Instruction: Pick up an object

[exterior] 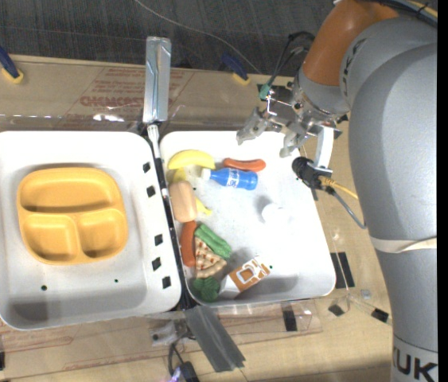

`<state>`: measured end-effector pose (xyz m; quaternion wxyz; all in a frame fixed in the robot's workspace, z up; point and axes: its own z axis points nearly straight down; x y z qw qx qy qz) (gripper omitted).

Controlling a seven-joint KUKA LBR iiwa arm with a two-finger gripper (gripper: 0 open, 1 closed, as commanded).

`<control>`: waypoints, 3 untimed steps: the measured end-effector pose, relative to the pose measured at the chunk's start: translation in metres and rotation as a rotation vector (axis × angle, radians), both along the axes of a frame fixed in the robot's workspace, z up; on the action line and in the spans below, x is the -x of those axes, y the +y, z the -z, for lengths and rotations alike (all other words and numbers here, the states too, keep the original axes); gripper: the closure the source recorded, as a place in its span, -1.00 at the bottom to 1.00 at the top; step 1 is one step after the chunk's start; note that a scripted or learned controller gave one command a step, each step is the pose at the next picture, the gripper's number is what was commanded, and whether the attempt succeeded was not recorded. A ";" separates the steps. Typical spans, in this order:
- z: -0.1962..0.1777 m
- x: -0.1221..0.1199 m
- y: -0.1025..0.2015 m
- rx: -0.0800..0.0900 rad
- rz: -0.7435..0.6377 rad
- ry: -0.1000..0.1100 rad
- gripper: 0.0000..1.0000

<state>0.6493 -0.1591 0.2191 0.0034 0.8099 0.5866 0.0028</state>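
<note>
While our gripper (274, 134) hangs wide and empty over the right bin's (307, 237) far edge, we judge descent toward the sausage (244, 165) comes next.

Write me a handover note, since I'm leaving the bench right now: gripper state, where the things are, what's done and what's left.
Gripper: jaws open, nothing between them, poised over the back edge of the right bin.
Things: banana, sausage, blue bottle and a small orange box lie in the right bin, mostly along its left side. A yellow tray sits in the left bin.
Done: no object picked up.
Left: lower the gripper onto one item, close, lift. The sausage and bottle look nearest.
</note>
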 end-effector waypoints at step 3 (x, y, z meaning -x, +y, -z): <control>0.128 -0.007 -0.022 -0.004 -0.021 0.013 -1.00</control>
